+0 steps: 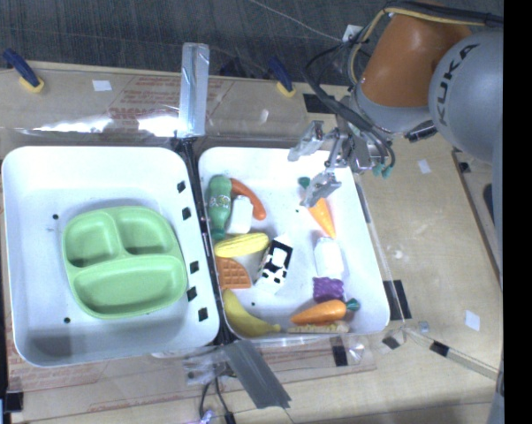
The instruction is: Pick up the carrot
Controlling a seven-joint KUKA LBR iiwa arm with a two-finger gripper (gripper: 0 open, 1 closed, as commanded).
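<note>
Hovering over the right bin point(372, 263), gripper point(322, 184) pinches carrot point(323, 216); carrot hangs tilted.

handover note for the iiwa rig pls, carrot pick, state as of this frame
Tool: over the right bin, near its far right side. Open or shut: cannot tell.
Carrots: one directly under the tool tip, near the bin's right wall; a second carrot lies by the bin's near edge, beside a purple piece.
Green tray: in the left bin.
Done: tool positioned at the upper carrot.
Left: confirm grasp, lift clear.
</note>
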